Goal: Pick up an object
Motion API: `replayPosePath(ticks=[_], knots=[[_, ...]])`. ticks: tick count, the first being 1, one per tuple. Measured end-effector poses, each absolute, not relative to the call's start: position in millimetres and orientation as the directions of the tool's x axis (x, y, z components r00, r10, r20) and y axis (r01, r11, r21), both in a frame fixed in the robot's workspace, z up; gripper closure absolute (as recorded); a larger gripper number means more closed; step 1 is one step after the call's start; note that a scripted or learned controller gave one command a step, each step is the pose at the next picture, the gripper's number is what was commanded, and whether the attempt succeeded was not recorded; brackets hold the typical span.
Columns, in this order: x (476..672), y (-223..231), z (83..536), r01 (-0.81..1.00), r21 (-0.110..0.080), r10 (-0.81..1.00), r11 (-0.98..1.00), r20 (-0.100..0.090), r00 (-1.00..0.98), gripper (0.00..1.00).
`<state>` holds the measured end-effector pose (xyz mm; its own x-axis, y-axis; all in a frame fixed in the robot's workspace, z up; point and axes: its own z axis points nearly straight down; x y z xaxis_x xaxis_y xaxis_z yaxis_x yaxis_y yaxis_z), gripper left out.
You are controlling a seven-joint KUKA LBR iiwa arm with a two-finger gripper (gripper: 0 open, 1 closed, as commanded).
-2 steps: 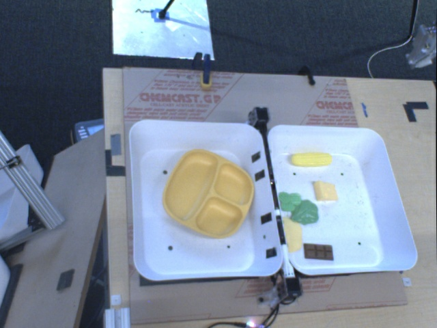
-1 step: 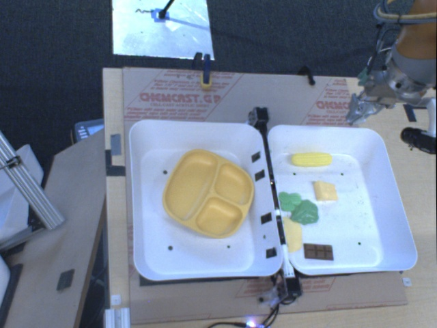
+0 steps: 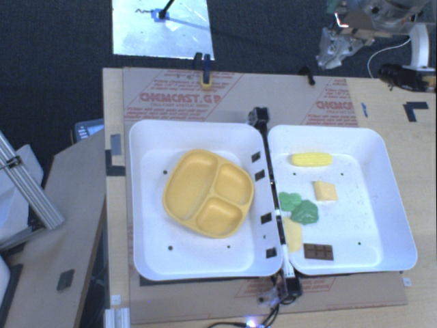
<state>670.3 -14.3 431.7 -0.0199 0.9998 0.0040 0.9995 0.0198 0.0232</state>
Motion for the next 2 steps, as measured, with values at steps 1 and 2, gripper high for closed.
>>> replayPosePath(ticks=[1,2], knots=[[647.1,-22,545,1.000,0.017,1.000,0.005,-0.001,-0.005,1.00],[652.9,-96,535,1.000,0.002,1.000,-0.005,-0.003,0.005,1.00]])
